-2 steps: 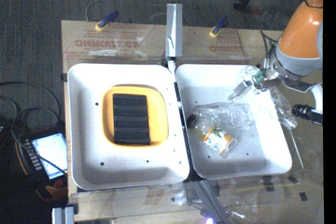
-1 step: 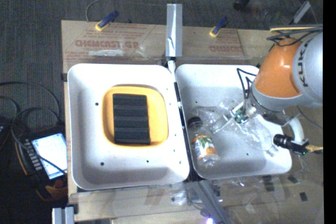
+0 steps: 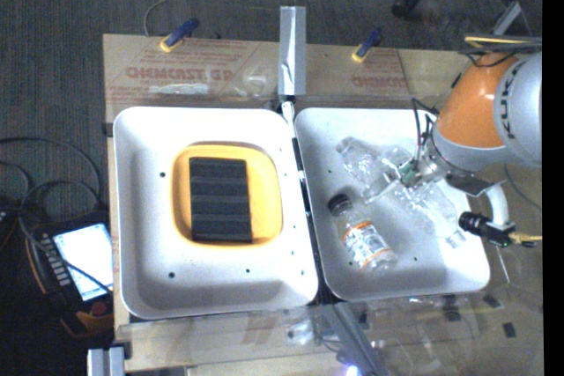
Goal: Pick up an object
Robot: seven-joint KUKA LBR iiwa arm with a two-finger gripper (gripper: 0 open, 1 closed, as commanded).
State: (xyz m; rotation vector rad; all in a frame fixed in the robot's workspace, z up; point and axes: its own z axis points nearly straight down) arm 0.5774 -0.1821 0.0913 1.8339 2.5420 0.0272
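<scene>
Grey arm with orange band (image 3: pixel 480 119) is reaching in from frame right, gripper (image 3: pixel 408 175) sitting low over the crumpled clear plastic bottle (image 3: pixel 363 158) in upper part of the right white bin (image 3: pixel 476 277); can't tell whether the gripper is apart or closed, it's blending into the clear plastic. Nothing is visibly being held. Risks: the thin crushed plastic is probably buckling or slipping out on closing, glare is hiding its edges, or the try is nudging the small clear bottle with black cap and orange label (image 3: pixel 359 233) lying lower centre of that bin
</scene>
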